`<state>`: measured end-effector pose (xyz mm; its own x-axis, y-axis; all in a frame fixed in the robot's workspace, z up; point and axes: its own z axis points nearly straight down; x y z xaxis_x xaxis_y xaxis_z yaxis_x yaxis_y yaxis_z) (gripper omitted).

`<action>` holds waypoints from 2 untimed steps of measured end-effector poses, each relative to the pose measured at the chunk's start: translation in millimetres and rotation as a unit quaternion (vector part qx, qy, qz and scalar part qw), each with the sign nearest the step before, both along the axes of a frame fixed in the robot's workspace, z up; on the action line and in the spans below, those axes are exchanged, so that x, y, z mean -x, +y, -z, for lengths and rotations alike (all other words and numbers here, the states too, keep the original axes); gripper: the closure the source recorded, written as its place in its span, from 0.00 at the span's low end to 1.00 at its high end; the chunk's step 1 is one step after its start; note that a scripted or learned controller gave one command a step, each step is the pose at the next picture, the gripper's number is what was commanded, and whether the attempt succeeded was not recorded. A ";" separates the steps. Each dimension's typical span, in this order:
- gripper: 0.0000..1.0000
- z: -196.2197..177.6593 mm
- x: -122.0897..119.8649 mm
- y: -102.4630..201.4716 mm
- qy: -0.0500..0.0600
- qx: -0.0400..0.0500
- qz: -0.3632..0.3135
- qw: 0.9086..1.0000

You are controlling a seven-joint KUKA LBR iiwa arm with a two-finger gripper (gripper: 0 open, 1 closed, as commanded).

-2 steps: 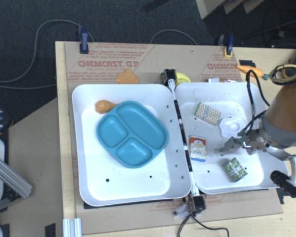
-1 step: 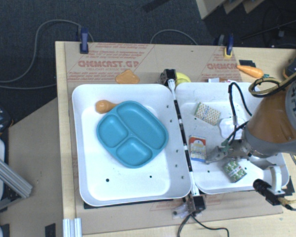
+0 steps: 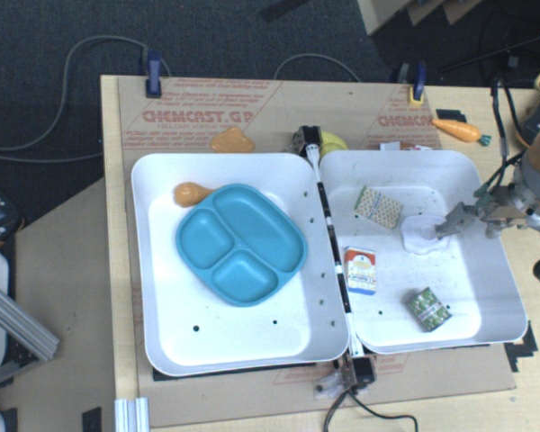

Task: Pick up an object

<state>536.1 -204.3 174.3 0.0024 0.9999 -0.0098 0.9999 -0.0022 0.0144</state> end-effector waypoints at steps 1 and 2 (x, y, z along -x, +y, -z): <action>0.00 93.6 57.3 59.5 0.010 -0.007 -0.002 1.000; 1.00 79.7 54.4 56.6 0.006 -0.004 -0.001 1.000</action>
